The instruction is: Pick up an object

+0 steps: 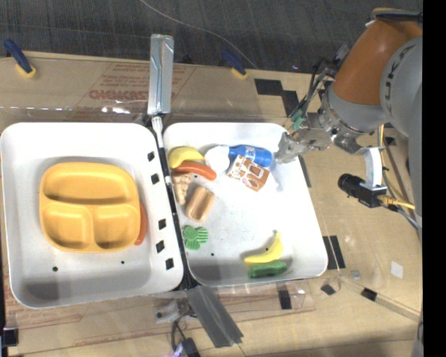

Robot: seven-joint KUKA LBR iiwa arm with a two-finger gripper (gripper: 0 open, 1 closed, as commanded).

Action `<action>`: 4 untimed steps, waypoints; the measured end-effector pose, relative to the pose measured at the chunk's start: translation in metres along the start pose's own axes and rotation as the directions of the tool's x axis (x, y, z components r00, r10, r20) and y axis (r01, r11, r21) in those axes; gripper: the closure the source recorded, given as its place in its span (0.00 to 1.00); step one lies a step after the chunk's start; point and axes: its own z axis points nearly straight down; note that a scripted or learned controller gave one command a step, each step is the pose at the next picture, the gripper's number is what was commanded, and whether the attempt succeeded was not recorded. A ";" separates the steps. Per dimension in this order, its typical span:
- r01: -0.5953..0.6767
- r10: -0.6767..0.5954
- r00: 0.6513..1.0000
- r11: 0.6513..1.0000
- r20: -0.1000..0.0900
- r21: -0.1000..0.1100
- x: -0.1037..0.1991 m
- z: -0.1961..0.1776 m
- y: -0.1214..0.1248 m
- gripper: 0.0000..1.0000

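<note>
The right bin [301, 199] holds several small objects. A blue and white packet [248, 163] lies near its back edge, beside a white piece [216, 157]. At the back left sit a yellow lump [183, 156], a red-orange sausage [195, 171] and a hot dog bun [198, 201]. A green leaf shape [195, 237] lies by the left wall. A yellow banana [265, 251] rests on a green piece [268, 270] at the front. My gripper [288, 149] hangs over the bin's back right corner, just right of the blue packet, with nothing seen in it.
The left bin [15, 199] carries a yellow divided tray [91, 204]. A metal bar [160, 73] stands between the bins at the back. The arm's orange band [372, 58] fills the upper right. Blue clamps [21, 56] sit on the bench's back edge.
</note>
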 end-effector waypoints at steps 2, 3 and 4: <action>-0.343 0.343 0.939 0.939 -0.001 0.006 0.043 0.128 -0.009 0.00; -0.456 0.456 0.890 0.890 0.000 -0.001 0.014 0.096 0.000 0.00; -0.448 0.448 0.894 0.894 -0.001 0.002 0.016 0.086 0.001 1.00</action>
